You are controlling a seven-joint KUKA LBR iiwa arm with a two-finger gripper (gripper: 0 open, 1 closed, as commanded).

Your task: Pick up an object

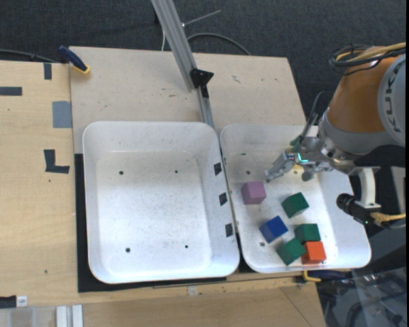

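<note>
The right bin (259,138) holds several small cubes. A purple cube (253,192) lies near its middle, with a blue cube (273,228) below it. A green cube (295,204) lies to the right, and two more green cubes (308,232) (292,251) sit next to an orange cube (315,251) at the front right corner. My gripper (292,172) hangs over the bin's upper right part, up and to the right of the purple cube. It is open, with nothing between its fingers.
The left bin (95,142) stands beside the right one, and their rims touch. A slanted metal bar (180,43) runs from the top down to the seam between the bins. The arm's grey and orange body (365,107) covers the right bin's right edge.
</note>
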